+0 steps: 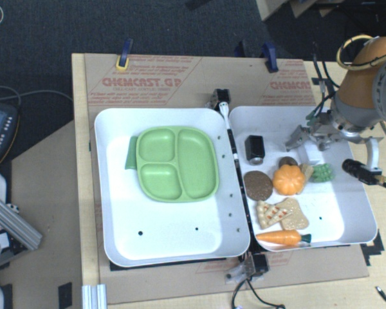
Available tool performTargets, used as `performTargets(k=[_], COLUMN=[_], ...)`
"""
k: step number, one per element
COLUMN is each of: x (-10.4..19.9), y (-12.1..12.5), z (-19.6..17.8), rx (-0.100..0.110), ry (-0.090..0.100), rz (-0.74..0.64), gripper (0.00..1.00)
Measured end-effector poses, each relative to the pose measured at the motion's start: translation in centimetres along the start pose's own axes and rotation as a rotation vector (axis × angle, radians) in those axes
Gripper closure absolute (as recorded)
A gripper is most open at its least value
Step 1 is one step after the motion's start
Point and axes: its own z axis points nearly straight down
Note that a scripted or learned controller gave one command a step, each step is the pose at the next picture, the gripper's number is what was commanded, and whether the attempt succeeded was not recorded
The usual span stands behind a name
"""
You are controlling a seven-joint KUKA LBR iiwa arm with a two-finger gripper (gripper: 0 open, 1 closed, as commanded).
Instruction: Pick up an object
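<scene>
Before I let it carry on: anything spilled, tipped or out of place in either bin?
Nothing stands out. The green divided plate lies flat in the left bin. The toy foods sit in the right bin, the carrot along its near rim. The pincer hovers above that bin's far side.

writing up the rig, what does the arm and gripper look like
The arm is rounded, with grey casing and an orange band above the wrist. The gripper is a grey metallic assembly with slim fingers. Thin dark cables run beside the wrist.
</scene>
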Motion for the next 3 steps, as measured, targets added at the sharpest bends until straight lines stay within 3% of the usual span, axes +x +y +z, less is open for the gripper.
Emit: performTargets(k=[1, 3], x=[0.0, -0.4], y=[0.1, 1.1], z=[-1.3, -12.8], rx=[-0.005, -0.012], ry=[-0.002, -0.005], rz=[-0.001, 0.002], gripper=[1.0, 1.0])
